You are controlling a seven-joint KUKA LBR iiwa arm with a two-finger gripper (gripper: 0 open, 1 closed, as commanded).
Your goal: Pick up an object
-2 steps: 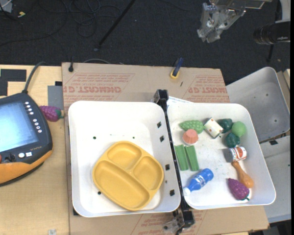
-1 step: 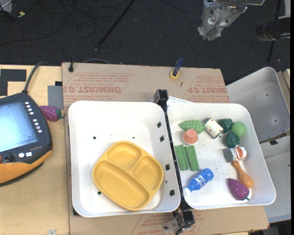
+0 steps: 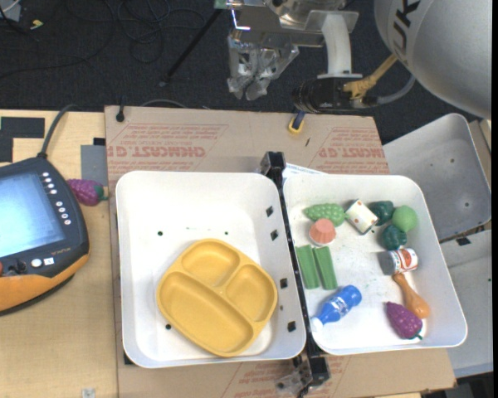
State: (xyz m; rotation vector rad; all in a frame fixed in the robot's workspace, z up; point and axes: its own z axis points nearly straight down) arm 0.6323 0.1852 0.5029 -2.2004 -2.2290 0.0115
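**Gripper high, toys waiting in the right bin**

The gripper [image 3: 251,80] hangs above the bench's far edge, well apart from both bins; whether it's spread, I cannot tell. The toys crowd the right bin [image 3: 448,305], blue bottle [image 3: 338,303] nearest the divider. A yellow tray [image 3: 217,295] sits in the left bin [image 3: 141,214].

The yellow divided plate [image 3: 218,296] is taking up the left bin [image 3: 141,197] from center toward 5 o'clock, leaving bare floor at 12 and 9 o'clock. In the right bin [image 3: 448,305], toys are crowding 12 through 5 o'clock; the blue bottle [image 3: 339,303] is blocking 7 o'clock.
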